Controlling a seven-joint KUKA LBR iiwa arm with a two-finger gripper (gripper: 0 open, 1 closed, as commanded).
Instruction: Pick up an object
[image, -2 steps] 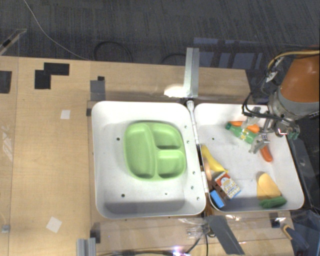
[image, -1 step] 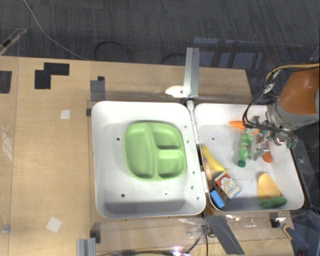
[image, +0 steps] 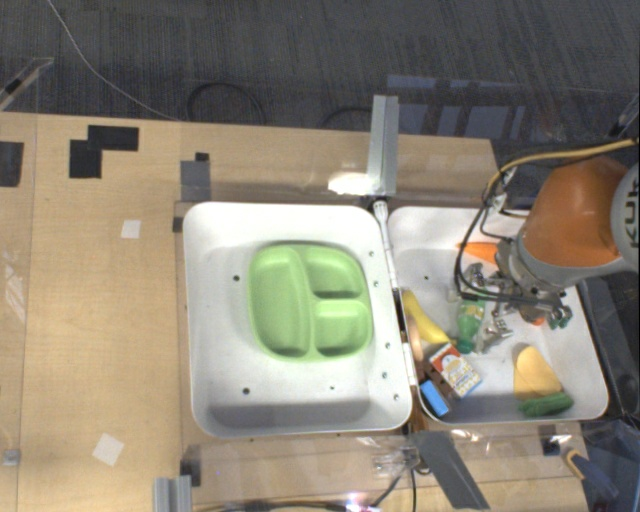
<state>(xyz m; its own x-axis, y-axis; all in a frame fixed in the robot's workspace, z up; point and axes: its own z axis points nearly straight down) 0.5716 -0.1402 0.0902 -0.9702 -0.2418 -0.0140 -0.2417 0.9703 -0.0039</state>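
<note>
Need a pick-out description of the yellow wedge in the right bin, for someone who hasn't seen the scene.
Start at the right bin, the one the arm reaches into. Go to its near right corner: the yellow wedge lies flat there, just above a dark green vegetable-shaped toy. It is the one flat triangular piece; the banana by the divider is yellow but long and curved.

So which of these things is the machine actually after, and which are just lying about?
Part of the job:
- two-finger gripper, low in the right white bin
- small green bottle beside it
- yellow banana
- yellow wedge
- dark green pickle-shaped piece
- printed snack packet

Just lying about:
- light green divided tray in the left white bin
</note>
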